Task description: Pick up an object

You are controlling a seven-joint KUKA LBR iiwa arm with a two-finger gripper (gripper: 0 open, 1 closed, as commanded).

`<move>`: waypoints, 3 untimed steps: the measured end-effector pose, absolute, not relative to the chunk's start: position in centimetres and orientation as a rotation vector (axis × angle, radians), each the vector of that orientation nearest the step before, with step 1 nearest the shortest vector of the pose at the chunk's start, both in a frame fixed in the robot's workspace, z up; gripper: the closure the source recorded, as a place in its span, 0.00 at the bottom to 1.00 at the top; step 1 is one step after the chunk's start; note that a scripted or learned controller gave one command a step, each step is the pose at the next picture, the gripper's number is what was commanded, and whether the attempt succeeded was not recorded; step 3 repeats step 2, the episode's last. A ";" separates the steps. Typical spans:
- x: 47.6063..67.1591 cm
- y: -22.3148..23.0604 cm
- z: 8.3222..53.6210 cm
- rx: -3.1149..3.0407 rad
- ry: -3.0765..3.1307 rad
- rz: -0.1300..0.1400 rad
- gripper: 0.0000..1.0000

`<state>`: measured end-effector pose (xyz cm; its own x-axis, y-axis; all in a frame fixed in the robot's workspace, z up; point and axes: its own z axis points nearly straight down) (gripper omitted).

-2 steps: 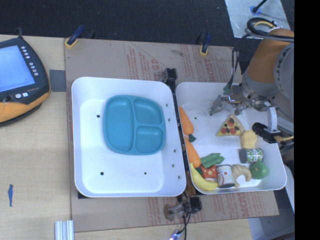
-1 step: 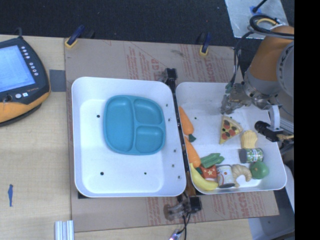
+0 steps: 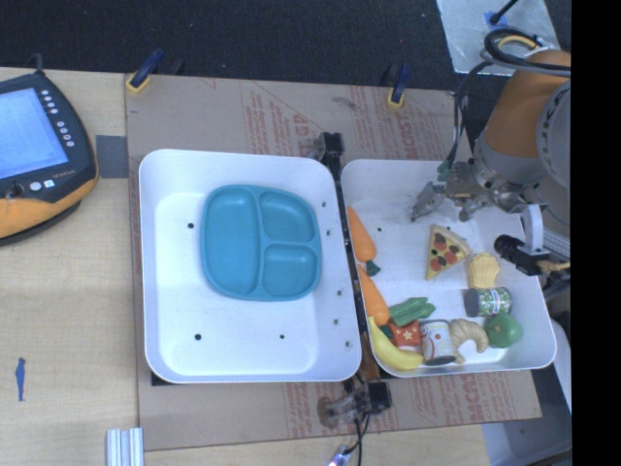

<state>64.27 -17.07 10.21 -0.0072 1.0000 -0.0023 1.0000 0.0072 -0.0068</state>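
My gripper [image 3: 446, 208] hangs over the far part of the right bin [image 3: 388, 178], open, with nothing between its splayed fingers. Just in front of it lies a pizza slice [image 3: 445, 251], apart from the fingertips. Along the bin's left wall lie two orange carrots [image 3: 361, 236], one behind the other. A green pea pod [image 3: 411, 310], a banana [image 3: 390, 350], a small can [image 3: 490, 302], a green lime [image 3: 504, 331] and a pale yellow toy [image 3: 482, 270] crowd the near part.
The left bin [image 3: 165, 338] holds a blue divided plate [image 3: 261, 241]. A tablet-like pendant [image 3: 34, 153] rests on the bench at far left. Clamps [image 3: 146, 69] pin the cardboard at the back. The arm's orange band [image 3: 529, 105] rises at right.
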 end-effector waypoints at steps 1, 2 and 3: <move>65.6 -21.1 9.2 -2.217 -2.223 0.003 0.00; 63.3 -13.6 9.2 -2.212 -2.227 0.006 0.00; 63.3 -13.6 9.2 -2.212 -2.227 0.006 0.00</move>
